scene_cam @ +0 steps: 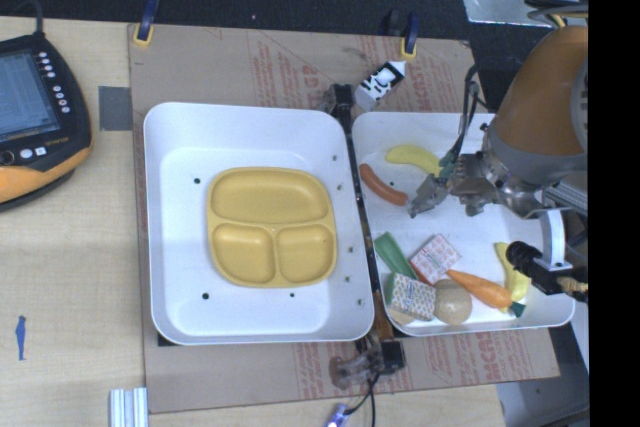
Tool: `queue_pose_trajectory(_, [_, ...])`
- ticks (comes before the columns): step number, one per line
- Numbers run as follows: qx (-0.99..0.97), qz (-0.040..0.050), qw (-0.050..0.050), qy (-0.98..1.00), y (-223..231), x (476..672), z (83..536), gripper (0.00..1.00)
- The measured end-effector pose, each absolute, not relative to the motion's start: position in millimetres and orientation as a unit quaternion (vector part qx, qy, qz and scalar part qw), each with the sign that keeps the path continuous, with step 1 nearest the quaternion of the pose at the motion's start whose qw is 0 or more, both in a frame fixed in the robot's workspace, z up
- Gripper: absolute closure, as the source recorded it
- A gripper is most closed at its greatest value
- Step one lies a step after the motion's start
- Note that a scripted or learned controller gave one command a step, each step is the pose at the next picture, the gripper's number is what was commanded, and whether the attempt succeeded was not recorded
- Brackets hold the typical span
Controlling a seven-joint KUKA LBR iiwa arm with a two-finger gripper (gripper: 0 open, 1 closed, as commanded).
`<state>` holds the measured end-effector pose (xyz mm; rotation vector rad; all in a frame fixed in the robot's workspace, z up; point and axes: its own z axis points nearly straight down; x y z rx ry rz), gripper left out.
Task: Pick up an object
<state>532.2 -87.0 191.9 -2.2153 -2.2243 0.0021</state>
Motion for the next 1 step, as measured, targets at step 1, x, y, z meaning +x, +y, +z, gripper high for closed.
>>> queue_pose_trajectory(1, [-0.707, 0.0011, 0.0, -0.708, -196.2, 545.8, 254.0, 0.0])
